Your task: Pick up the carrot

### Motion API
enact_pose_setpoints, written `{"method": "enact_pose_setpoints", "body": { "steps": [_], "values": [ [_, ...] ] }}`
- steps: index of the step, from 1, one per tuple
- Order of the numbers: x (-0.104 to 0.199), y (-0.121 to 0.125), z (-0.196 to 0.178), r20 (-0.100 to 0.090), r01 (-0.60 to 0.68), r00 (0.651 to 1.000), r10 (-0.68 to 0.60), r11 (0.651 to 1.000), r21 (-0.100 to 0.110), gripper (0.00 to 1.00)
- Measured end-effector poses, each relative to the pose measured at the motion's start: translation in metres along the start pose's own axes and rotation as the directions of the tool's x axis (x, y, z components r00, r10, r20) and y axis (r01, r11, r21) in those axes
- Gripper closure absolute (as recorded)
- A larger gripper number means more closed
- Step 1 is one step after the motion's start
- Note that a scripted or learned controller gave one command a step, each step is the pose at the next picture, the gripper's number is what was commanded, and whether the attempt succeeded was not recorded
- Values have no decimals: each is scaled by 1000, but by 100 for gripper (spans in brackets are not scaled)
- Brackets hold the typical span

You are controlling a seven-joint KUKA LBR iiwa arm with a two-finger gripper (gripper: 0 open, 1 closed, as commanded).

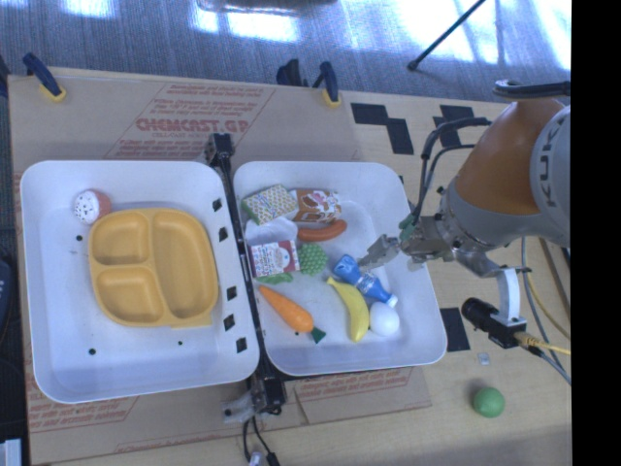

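Brown cardboard (320, 129) printed with red lettering covers the bench, held along its upper edge by clamps, and grey carpet striped with sunlight shows across the top of the frame. Two white bins sit side by side on it. In the left bin (49, 357) lie a yellow divided tray (153, 265) and a small speckled ball (87, 205). The right bin (417, 343) holds the clutter: small food boxes, a sausage, a blue bottle (361, 280), a banana (350, 308), a white egg (384, 323). A green ball (488, 401) rests on the cardboard at lower right.

My gripper (376, 252) hangs over the right bin's right half, just above the blue bottle, and I cannot tell how it is set. The carrot (288, 310) lies in the lower left of that bin, near the centre divider, apart from my gripper and left of the banana.
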State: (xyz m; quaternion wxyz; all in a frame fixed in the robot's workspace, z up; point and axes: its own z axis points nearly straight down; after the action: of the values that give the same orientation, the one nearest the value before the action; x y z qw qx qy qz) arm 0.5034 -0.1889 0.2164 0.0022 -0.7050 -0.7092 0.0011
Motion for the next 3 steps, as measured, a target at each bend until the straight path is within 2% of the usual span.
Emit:
{"method": "enact_pose_setpoints", "body": {
  "steps": [1,2,3],
  "values": [
    [49,-9,66,0,-79,997,79,997,1,0],
    [95,-25,107,-4,-256,967,256,967,-2,0],
    [96,-21,119,-8,-339,941,339,941,-11,0]
  ]
}}
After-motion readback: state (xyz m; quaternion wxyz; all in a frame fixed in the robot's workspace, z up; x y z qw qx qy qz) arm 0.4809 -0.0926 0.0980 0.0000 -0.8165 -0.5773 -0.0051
